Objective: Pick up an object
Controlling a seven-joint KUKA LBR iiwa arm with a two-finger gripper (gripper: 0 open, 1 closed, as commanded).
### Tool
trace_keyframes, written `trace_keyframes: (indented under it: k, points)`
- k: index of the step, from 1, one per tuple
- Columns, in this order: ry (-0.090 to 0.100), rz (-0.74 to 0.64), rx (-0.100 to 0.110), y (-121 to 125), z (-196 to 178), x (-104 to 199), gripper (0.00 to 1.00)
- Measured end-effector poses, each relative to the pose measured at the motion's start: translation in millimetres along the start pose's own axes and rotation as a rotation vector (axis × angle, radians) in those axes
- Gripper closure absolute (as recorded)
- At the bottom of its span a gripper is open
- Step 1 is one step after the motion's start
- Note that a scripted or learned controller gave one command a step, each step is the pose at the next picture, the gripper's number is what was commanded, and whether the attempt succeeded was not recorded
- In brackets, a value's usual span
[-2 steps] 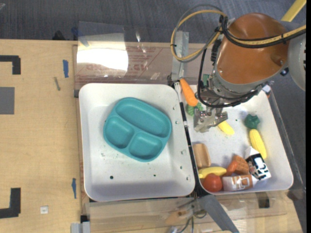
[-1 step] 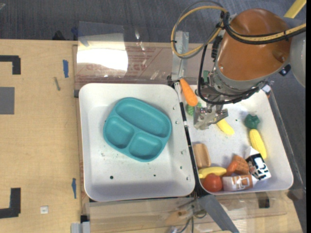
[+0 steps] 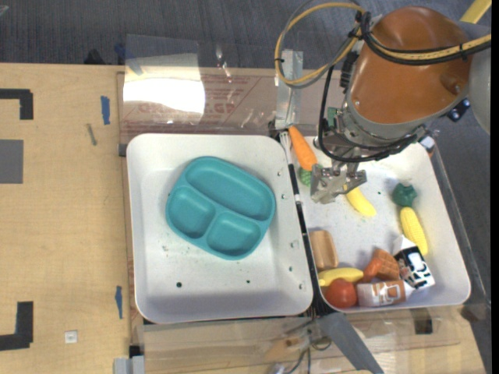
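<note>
Toy carrot (image 3: 302, 149) leaning on the right bin's (image 3: 452, 232) left wall, just up-left of the fingers (image 3: 337, 184). Fingers low over the bin floor, spread not discernible. Yellow piece (image 3: 360, 202) just right of them; corn cob (image 3: 412, 225) farther right; teal divided plate (image 3: 221, 206) well left.

I work in a robotics lab; my wooden bench (image 3: 54, 209) at the frame's left carries black tape marks (image 3: 19, 104); two white bins (image 3: 156, 287) hold toy food (image 3: 366, 275) and a teal plate (image 3: 221, 206); yellow cables (image 3: 312, 14) loop above my arm (image 3: 409, 65).
</note>
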State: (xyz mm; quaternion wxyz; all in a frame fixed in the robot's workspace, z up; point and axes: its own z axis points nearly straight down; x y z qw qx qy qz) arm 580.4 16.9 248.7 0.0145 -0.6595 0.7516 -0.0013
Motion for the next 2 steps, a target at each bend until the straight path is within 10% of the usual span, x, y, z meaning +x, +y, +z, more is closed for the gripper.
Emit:
trace_keyframes:
  k: [1,2]
  points:
    - [-0.005,0.002,0.007,-2,-11,-3,1.0]
    - [0.011,-0.397,-0.03,33,58,-41,1.0]
